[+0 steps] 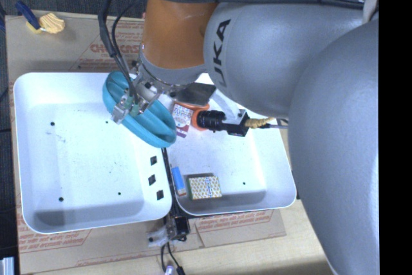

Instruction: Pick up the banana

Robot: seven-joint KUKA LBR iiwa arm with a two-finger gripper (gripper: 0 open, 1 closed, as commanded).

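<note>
Gripper (122, 111) hangs over the blue dish (153, 124) between the bins; I cannot tell its grip state or the banana's bearing.

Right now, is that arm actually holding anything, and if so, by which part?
It cannot be told. The gripper sits against the rim of a blue dish lying across the two bins' shared edge, but a grip isn't visible.

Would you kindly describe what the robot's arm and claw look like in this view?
The arm is bulky, rounded and glossy grey, with dark "KA" lettering visible on its shell. A wide orange band wraps the segment above the wrist. Black cables loop around the band and run down its side toward the claw, which is a small metallic grey assembly below a pale wrist flange.
</note>
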